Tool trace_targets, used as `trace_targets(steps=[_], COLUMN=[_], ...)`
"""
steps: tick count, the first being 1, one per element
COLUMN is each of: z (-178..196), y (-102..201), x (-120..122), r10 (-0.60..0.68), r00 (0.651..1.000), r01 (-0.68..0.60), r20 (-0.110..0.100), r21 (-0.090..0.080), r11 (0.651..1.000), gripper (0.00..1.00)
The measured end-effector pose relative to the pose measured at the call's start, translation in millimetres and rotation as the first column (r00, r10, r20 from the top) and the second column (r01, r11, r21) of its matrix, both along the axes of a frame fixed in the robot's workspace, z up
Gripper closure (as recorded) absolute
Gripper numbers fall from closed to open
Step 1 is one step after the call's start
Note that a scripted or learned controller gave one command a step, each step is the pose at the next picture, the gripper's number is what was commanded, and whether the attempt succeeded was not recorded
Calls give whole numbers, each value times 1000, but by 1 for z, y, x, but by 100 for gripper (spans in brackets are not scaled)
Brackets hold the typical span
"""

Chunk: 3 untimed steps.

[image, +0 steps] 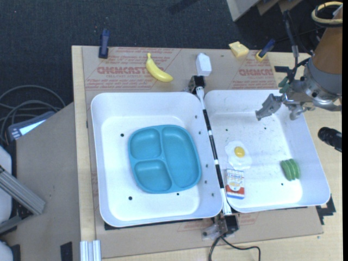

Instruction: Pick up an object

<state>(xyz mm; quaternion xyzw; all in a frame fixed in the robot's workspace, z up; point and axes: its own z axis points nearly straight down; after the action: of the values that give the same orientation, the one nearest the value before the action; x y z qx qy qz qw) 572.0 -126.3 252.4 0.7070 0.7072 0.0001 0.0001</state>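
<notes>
My gripper (pixel 280 111) hangs over the far part of the right bin (pixel 255 197), fingers spread open with nothing between them. Nearer the front of that bin lie a fried-egg toy (pixel 237 153), a small white and red carton (pixel 235 182) and a green vegetable piece (pixel 290 169). The egg is left of and in front of the gripper, and the green piece lies in front of it. All three lie apart from the fingers.
The left bin (pixel 109 118) holds a blue divided plate (pixel 163 157). On the cardboard behind the bins lie a banana (pixel 157 69), a white block (pixel 203 63), a yellow cheese wedge (pixel 238 49) and two blue clips (pixel 103 42).
</notes>
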Motion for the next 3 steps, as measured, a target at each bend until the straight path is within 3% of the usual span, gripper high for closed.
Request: trace_targets(steps=[1, 2, 3], z=[-116, -168, -155], y=[34, 32, 31], x=[-20, -18, -15], r10=[0, -1, -2], r00=[1000, 1000, 1000], r01=[0, 1, 2], r20=[-3, -3, 8], r21=[1, 1, -1], r11=[1000, 1000, 1000], gripper=[0, 0, 100])
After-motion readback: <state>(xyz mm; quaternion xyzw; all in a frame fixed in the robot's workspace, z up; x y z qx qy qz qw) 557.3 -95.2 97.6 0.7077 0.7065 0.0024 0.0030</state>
